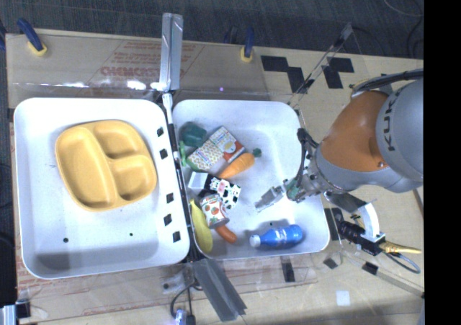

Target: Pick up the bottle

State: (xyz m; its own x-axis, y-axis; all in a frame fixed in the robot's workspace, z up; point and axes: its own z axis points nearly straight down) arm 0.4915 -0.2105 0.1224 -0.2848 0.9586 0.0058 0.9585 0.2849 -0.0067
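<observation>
The two shallow white plastic bins sit side by side on the bench, the left bin (36, 244) and the right bin (277, 116) meeting along a shared middle wall. The grey arm with its orange band (356, 143) reaches in over the right bin's right edge. A large yellow plastic tray with three compartments (106, 163) lies in the upper middle of the left bin, well apart from everything else. In the right bin, the blue plastic bottle with a white cap (278, 236) lies on its side near the bottom edge, towards the bottom right corner, its cap pointing left. A yellow banana (202, 229) lies along the middle wall near the bottom left corner. An orange toy carrot (238, 166) lies tilted near the bin's centre, just beside a patterned flat carton (212, 150), and a dark green rounded object (193, 133) sits close to the top left corner. Small printed boxes (220, 197) cluster between the carton and the banana. The two-finger gripper (272, 197) hovers above the bottle and apart from it, its metal fingers slightly parted with nothing between them.
</observation>
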